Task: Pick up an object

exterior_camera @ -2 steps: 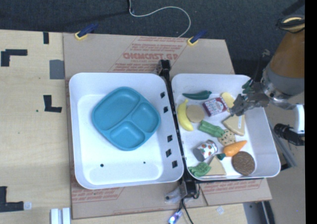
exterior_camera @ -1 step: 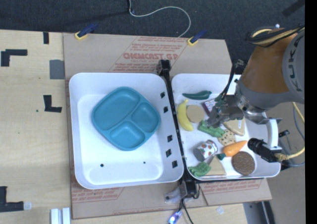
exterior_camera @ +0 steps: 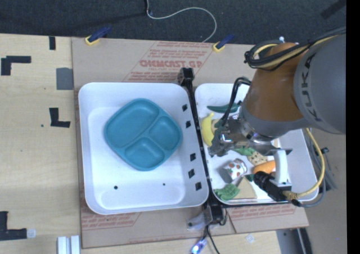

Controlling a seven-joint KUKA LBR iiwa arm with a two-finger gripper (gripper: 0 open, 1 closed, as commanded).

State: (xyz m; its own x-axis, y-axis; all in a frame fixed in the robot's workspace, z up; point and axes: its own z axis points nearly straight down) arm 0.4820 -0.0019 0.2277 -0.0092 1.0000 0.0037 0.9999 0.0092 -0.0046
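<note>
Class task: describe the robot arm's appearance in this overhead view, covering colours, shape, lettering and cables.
The arm is thick, rounded and grey, with black KUKA lettering along its casing and a wide orange band above the wrist. Yellow and black cables loop around it, and the metal gripper is silvery with dark parts.

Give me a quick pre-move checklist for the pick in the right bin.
1. End effector over the right bin: ok.
2. Object seen between its fingers: not ok, none visible.
3. Finger opening: cannot tell, the wrist hides it.
4. Candidates in reach: ok, yellow piece, grey-white object, green piece.
5. Blue divided plate in the left bin, out of the way: ok.
</note>
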